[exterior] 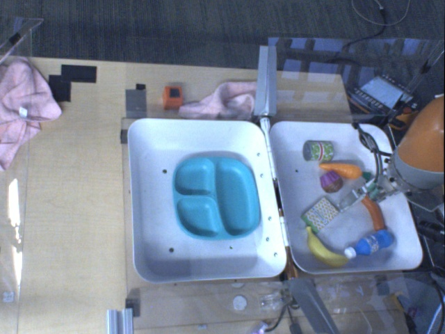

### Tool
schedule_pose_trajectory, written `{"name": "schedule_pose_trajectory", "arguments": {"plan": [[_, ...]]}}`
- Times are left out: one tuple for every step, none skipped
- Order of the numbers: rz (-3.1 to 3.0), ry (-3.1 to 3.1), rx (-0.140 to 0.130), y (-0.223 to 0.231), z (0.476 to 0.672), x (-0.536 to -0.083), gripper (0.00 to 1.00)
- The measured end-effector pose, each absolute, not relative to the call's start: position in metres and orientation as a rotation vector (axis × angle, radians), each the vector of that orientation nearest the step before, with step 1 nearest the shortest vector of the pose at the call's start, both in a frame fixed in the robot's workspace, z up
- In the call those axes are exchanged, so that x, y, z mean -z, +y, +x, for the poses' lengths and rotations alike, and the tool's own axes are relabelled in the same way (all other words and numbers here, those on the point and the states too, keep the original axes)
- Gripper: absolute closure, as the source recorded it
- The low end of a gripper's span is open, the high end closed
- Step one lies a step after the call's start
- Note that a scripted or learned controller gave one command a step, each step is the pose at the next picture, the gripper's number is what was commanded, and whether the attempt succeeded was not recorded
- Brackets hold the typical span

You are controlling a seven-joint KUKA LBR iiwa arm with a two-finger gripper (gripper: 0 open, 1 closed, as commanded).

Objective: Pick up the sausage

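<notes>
Grey gripper [356,199] sits low in the right bin [410,252]; finger spacing cannot be determined. Sausage [375,214] lies on the bin floor just beside the fingertips, unheld. Carrot [341,170], purple item [331,181], can [318,150], banana [324,250] and bottle [369,244] surround. Blue tray [215,196] occupies the left bin [149,256].
</notes>
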State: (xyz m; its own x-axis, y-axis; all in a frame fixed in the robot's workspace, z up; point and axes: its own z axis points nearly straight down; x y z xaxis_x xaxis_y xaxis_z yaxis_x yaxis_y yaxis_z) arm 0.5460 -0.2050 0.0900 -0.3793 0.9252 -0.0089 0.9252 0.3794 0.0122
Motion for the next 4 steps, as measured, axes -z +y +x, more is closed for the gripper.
{"name": "schedule_pose_trajectory", "arguments": {"plan": [[1.842, 2.529, -0.006, -0.205, 0.561, -0.186, 0.0], [1.7, 2.631, -0.006, -0.205, 0.551, -0.096, 0.0], [1.803, 2.559, -0.006, -0.205, 0.553, -0.177, 0.0], [1.533, 2.727, -0.006, -0.205, 0.542, -0.09, 0.0]]}}
